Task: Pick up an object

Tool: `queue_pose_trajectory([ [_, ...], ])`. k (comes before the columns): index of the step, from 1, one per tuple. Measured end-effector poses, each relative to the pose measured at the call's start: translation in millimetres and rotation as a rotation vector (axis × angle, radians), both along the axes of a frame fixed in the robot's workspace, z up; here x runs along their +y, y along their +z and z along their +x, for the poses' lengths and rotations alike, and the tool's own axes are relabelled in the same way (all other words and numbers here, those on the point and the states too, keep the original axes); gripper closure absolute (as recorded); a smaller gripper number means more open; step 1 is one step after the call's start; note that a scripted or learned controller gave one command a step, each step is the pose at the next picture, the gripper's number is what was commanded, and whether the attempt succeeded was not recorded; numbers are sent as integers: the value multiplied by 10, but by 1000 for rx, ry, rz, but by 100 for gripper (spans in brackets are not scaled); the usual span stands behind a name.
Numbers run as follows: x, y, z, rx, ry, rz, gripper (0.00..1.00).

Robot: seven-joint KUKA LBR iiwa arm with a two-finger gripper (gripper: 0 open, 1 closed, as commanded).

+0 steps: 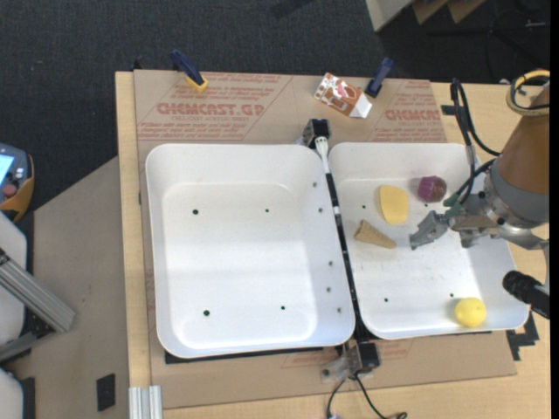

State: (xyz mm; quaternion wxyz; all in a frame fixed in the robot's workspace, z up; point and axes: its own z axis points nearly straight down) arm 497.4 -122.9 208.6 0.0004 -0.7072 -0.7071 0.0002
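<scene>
Arm cut off at right edge; hand fingers indistinct.

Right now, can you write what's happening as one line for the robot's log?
task: pick up an object | gripper: over right bin, holding nothing seen | nearest: tan wedge | others: yellow slice, purple piece, yellow ball

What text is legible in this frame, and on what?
"CHEMCAST GP": red print on the brown board behind the left bin, repeated in rows.
Same red print behind the right bin, partly hidden; too incomplete to quote.
Small red-and-white packet: print too small to read.
</scene>
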Motion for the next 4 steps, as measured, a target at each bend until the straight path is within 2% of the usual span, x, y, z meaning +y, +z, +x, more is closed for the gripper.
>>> queue_pose_trajectory([
  [1, 327, -1298, 147, 1, 2, 1, 0],
  [2, 219, -1235, 755, -7, 2, -2, 0],
  [3, 199, -1236, 1174, -5, 2, -2, 0],
  [4, 198, -1131, 1157, -3, 1, -1, 100],
])
